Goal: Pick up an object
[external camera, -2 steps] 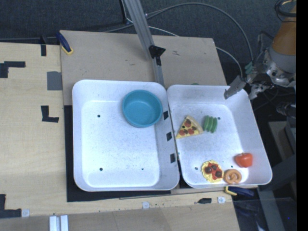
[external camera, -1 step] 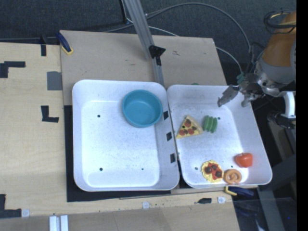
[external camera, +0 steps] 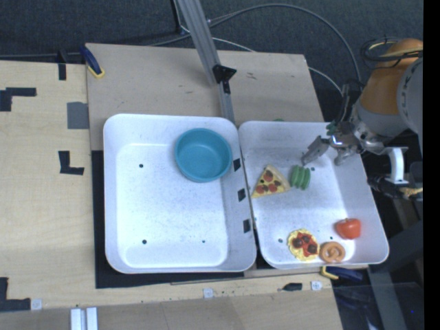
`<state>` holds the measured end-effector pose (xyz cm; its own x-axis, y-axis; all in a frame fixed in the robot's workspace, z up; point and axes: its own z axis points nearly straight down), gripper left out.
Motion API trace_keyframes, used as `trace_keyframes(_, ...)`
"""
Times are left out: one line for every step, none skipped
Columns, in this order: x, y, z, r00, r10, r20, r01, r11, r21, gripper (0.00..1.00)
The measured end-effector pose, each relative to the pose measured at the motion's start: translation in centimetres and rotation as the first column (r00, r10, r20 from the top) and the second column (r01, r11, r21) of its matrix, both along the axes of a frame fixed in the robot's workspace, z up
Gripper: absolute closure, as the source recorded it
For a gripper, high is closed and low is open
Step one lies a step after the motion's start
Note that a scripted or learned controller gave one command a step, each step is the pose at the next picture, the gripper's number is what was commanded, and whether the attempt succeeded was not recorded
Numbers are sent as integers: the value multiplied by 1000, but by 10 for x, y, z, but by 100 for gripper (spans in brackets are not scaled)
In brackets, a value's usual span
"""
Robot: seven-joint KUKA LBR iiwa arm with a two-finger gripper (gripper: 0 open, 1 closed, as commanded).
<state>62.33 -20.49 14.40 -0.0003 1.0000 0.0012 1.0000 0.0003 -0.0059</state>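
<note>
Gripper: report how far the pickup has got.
Done: the arm has reached over the right bin. In hand: nothing visibly; the gripper hangs just above the green toy. Left: grasp and lift. The pizza slice and red toy lie untouched.

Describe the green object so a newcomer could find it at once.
Look in the right-hand bin, in its upper middle, just below the gripper. The green object lies right of the pizza slice; nothing else in that bin is green.
</note>
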Motion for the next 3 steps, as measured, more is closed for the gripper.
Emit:
trace_keyframes(-1, 1, -53, 1000, 1, 1, -1, 1000, 0, 0)
trace_keyframes(0, 1, -40, 1000, 1, 6, -1, 1000, -1, 100)
trace_keyframes(7, -2, 20, 1000, 0, 10, 0, 1000, -2, 100)
